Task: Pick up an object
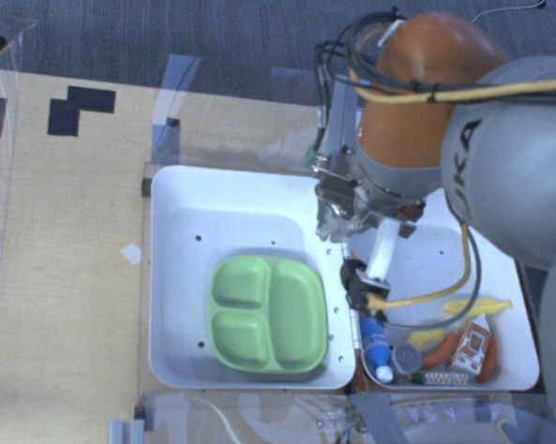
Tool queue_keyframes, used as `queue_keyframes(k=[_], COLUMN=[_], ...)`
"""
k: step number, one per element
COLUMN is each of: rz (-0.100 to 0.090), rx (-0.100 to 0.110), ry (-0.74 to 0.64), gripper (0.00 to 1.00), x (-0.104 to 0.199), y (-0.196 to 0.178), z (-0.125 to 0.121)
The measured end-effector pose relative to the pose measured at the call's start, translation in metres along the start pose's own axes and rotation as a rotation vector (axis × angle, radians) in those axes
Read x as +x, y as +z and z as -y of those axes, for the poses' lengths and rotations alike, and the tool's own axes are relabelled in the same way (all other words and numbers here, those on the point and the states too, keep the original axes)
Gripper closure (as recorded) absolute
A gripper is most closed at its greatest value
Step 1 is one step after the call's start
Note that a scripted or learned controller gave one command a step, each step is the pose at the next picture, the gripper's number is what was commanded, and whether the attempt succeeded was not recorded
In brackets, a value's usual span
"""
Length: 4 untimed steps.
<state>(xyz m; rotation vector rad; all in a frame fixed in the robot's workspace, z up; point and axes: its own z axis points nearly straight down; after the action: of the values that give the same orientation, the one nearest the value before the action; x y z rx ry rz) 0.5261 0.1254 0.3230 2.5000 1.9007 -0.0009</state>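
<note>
green divided plate (270, 314) lies flat in the left bin (177, 257), toward the near end and close to the wall it shares with the right bin (523, 358). over there we see a blue bottle (376, 346), an orange carrot (439, 350), a red-and-white carton (470, 348) and a yellow banana-shaped thing (479, 307) bunched together. gripper (339, 220) hangs over that shared wall, and we can't tell if it's open or closed.
</note>
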Motion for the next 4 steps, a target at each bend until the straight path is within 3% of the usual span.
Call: queue_keyframes(k=[1,2,3,4], rz=[0.001,0.001,-0.001,-0.001], rx=[0.002,0.002,0.001,0.003], ry=[0.036,0.036,-0.161,0.263], gripper=[1.00,0.00,0.00,0.00], x=[-0.051,-0.051,-0.114,-0.060], y=[0.102,0.102,0.140,0.141], z=[-0.078,-0.078,-0.029,0.011])
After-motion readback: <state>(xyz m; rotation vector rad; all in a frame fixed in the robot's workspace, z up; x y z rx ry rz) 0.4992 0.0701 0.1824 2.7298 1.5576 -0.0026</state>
